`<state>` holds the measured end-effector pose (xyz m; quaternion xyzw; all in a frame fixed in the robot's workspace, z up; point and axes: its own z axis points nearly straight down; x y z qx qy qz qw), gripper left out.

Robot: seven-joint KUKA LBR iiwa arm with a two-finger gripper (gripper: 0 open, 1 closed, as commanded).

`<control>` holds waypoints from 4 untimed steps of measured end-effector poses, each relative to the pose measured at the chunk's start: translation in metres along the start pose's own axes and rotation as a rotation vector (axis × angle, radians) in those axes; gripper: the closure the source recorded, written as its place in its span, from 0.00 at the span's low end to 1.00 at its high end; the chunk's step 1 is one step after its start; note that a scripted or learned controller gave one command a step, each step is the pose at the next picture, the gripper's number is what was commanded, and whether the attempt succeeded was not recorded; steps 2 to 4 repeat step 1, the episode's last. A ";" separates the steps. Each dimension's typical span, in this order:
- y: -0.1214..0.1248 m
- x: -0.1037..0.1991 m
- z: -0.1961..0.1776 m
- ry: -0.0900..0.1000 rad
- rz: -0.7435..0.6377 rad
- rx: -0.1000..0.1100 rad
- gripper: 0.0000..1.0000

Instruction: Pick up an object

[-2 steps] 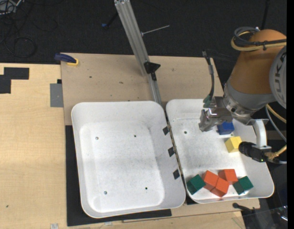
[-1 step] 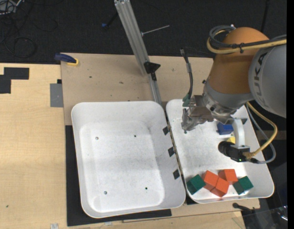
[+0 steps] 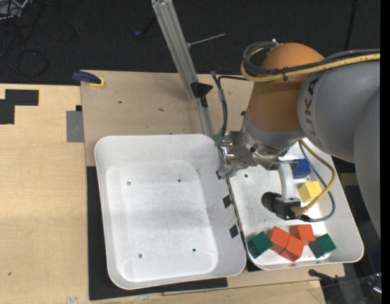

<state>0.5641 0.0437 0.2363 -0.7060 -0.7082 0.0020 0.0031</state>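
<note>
**At the seam between the 2 bins: gripper low, blocks all lying loose**

Over at the far-left corner of the right bin (image 3: 255, 185), the gripper (image 3: 232, 159) hangs low, right against the wall it shares with the left bin (image 3: 157, 214); the arm (image 3: 347, 113) sweeps in from the right with its orange band (image 3: 280, 100) bulking above the wrist, hiding much of the tool from this angle; whether the gripper is released or clenched, I cannot tell, and nothing shows in its grasp.

Now the pickings, all of them in the right bin; along the near edge sits a tight cluster, with the left green block (image 3: 259, 242) touching the orange blocks (image 3: 282, 239), and the right green block (image 3: 322, 245) just beside them on the other end; further back, partly behind the robot's own hardware, lies the yellow block (image 3: 309, 190), and the blue block (image 3: 301, 167) is just beyond it, nearer the wrist; every 1 of these rests on the bin floor, well apart from the gripper.

Around the bins, the wooden bench (image 3: 144, 100) carries a slanted aluminium rail (image 3: 175, 40) rising toward the dark backdrop; a blue and yellow clamp (image 3: 87, 77) sits at the bench's far-left corner.
</note>
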 end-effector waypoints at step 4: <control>0.002 0.042 0.003 0.000 0.000 -0.003 1.00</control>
